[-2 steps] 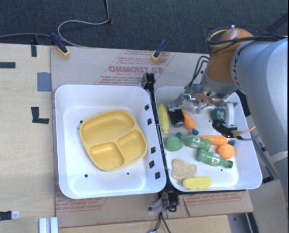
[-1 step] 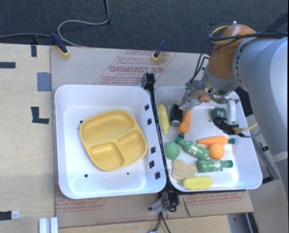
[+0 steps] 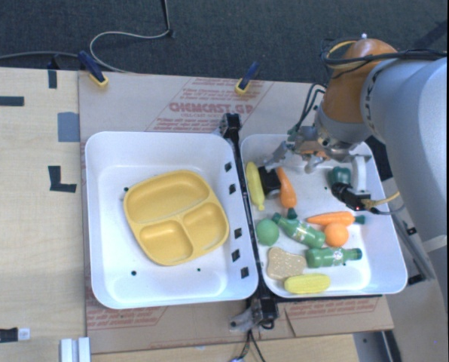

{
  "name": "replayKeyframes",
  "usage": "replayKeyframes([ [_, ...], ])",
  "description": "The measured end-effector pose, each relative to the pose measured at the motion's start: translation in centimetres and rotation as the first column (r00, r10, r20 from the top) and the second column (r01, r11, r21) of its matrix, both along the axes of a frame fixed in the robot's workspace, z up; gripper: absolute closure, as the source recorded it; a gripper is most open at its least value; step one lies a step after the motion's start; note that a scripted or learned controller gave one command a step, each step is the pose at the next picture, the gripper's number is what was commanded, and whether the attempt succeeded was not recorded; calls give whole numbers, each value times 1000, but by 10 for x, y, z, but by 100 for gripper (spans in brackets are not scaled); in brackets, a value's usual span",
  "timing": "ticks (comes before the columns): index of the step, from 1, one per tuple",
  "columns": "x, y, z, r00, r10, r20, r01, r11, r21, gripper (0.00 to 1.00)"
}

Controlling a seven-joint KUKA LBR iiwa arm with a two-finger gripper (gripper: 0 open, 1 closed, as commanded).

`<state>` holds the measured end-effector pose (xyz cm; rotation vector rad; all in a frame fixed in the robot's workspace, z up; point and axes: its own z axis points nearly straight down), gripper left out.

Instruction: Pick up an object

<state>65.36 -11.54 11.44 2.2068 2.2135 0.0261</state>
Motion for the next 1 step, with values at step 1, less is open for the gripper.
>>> replayKeyframes([
  [1,-59,8,-23,1000,-2,-21,2,1000,0,0],
])
